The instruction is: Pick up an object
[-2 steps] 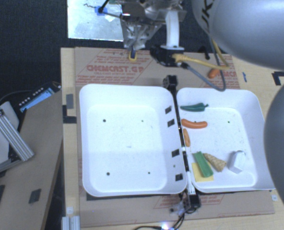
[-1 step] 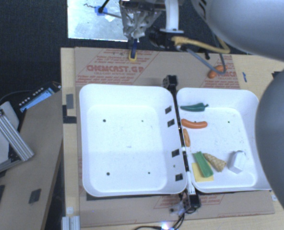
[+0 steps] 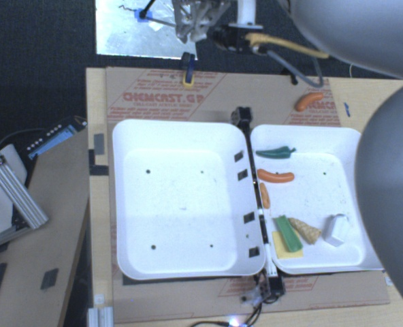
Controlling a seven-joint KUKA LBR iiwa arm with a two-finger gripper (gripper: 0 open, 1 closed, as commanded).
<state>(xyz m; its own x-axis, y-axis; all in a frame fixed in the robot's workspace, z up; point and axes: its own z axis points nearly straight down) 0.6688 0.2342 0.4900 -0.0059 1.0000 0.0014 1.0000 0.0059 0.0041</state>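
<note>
My gripper (image 3: 191,20) hangs high at the top of the camera view, beyond the far edge of the bench and well away from both bins. The right bin (image 3: 337,142) holds a green pepper (image 3: 276,152), an orange sausage (image 3: 276,177), a small orange piece (image 3: 265,196), a green block (image 3: 286,229) lying on a yellow piece (image 3: 288,244), a tan cone (image 3: 306,231) and a white block (image 3: 335,230). Nothing hangs under the gripper.
The left bin (image 3: 181,131) lies beside the right one. Another orange sausage (image 3: 309,101) rests on the cardboard behind the right bin. A blue and yellow clip (image 3: 188,70) stands at the cardboard's far edge. My grey arm (image 3: 392,182) looms over the right side.
</note>
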